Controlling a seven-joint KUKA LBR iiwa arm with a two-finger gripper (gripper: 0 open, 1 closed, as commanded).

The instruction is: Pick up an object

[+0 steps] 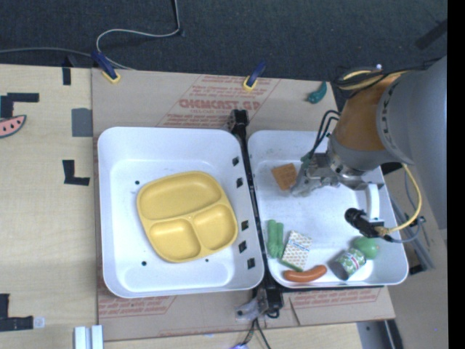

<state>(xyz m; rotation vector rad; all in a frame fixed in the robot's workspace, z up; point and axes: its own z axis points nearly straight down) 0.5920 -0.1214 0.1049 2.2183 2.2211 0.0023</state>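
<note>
Nearest to us, an orange sausage (305, 273) lies along the near wall of the right bin (325, 283), and we place everything else against that bin. In its near right corner a small can (350, 262) lies tilted, with a round green piece (368, 247) touching it on the far side. Just left of the sausage, toward the bin's near left corner, we see a white patterned packet (296, 249) and beside it a green stick-like item (275, 238) close to the bin's left wall. A brown chunk (285, 176) rests in the far left part of the bin. The gripper (304, 185) sits low over the bin floor just right of that chunk, very near or touching it; we cannot tell whether it is released or clenched, and we see nothing clearly grasped. The grey arm with its orange band (363, 122) rises over the bin's far right corner. Left of the right bin, the other white bin (116, 217) carries a yellow divided plate (187, 215).
</note>
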